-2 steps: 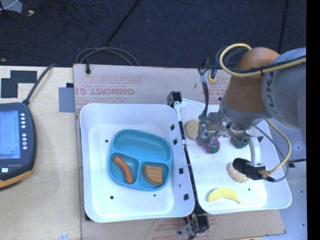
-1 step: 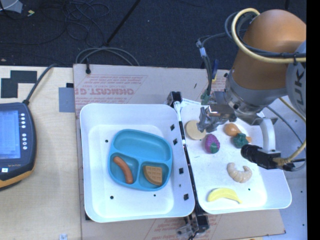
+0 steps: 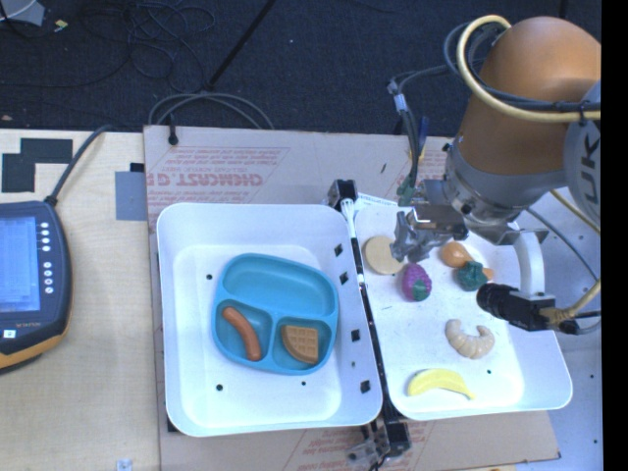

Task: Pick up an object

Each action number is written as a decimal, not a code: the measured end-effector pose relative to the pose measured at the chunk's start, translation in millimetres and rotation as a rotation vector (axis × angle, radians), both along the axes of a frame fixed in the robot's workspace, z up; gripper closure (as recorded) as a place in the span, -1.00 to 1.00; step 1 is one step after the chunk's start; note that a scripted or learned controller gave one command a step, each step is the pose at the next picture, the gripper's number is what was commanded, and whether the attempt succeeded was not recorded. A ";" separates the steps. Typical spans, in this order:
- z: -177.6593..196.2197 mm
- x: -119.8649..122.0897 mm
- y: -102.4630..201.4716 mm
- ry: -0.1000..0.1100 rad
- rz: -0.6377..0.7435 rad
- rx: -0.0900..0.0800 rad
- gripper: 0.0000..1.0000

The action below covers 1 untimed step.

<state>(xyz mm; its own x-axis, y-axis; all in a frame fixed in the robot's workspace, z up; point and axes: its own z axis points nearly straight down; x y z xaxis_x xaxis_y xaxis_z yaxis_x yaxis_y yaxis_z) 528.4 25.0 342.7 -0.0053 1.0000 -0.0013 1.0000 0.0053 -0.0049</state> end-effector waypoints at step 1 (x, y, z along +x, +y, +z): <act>-44.9 39.9 -90.4 0.000 -0.013 -0.001 1.00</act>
<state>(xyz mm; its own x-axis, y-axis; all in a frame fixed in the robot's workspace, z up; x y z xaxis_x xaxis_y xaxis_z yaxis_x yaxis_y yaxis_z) 568.3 -65.5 297.8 0.0073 1.0000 -0.0027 1.0000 -0.0073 -0.0048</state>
